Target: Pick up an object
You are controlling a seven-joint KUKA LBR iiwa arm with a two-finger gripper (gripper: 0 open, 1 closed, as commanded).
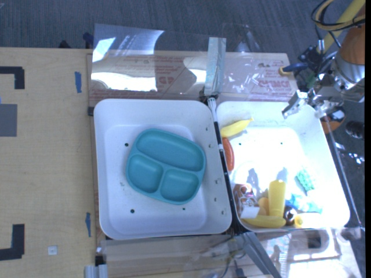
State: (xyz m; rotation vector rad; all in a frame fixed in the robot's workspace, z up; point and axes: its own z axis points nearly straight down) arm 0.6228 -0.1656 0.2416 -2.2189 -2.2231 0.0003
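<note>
The right bin (324, 138) holds several small objects. A yellow banana-shaped piece (235, 128) lies at its far left corner, and a red-orange item (229, 154) rests against its left wall. Near the front stand a yellow cylinder (276, 197), a second yellow banana shape (264, 220), a small picture-printed packet (244, 194) and teal bits (305, 181). My gripper (301, 100) hangs over the bin's far right corner, above the rim and apart from all the objects. Nothing shows in it.
The left bin (110, 155) bears a teal divided plate (166, 165). Clear plastic sheeting (191, 74) lies behind both bins. Yellow cables (336, 10) loop above the arm at the upper right. A tan board (43, 155) lies left of the bins.
</note>
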